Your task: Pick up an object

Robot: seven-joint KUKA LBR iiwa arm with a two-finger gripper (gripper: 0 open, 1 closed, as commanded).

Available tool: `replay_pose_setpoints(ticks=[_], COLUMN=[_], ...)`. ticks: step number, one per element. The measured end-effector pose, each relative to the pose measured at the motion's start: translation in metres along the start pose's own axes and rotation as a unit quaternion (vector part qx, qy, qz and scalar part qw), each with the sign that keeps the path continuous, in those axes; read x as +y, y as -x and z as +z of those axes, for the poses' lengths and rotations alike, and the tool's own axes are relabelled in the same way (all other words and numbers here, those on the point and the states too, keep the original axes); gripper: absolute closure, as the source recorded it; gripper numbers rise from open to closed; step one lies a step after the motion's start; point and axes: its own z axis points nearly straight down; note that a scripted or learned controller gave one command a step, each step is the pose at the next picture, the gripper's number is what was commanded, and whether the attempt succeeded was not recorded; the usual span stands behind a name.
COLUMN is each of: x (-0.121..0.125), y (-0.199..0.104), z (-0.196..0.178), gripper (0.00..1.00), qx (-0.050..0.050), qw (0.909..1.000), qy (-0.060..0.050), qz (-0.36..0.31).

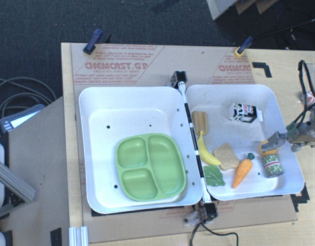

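Bench (pixel 147 65), 2 bins: green tray (pixel 149 166) left, toy food (pixel 218 160) right

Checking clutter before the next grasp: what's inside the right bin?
The right bin holds a cow-print carton, banana, toast slice, carrot, green leaf, a tan piece and a green can. The gripper covers the can's top.

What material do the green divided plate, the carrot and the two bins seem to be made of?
Green divided plate: probably moulded plastic, matte to slightly glossy, one even pale green with rounded compartment edges.
Carrot: likely a plastic toy, smooth and evenly orange with a small green top.
Left bin and right bin: apparently thin formed white plastic, smooth, with soft highlights on the rounded corners.
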Motion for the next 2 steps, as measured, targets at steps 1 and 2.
replay_pose_setpoints(ticks=[1,2], x=[0.057,0.152], y=[-0.031,0.014], z=[0.063,0.014], gripper=[0.0,0.0], qx=[0.0,-0.001], qw=[1.0,1.0], qy=[0.0,0.002], qz=[-0.001,-0.001])
